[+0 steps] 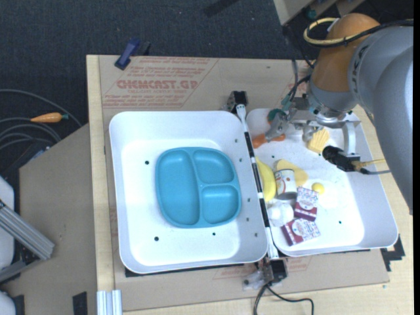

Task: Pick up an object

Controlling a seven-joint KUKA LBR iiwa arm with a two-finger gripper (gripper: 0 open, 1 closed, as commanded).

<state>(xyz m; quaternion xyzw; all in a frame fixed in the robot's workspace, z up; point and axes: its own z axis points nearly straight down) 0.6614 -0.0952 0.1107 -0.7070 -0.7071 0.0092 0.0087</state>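
Hovering over right bin [367, 202] far end, tool [308, 120] grip unclear; yellow corn [317, 138] just beside.

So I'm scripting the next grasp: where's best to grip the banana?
Probably the banana at mid-length, from straight above, fingers closing across its narrow width. It lies flat along the right bin's left wall, so the wall-side finger has little room.

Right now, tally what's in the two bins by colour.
Blue: 1, plate
Yellow: 4, banana, corn, ball, bottle
Orange: 1, carrot
Red-white: 2, packets
White: 1, small item, kind unclear
Total: 9
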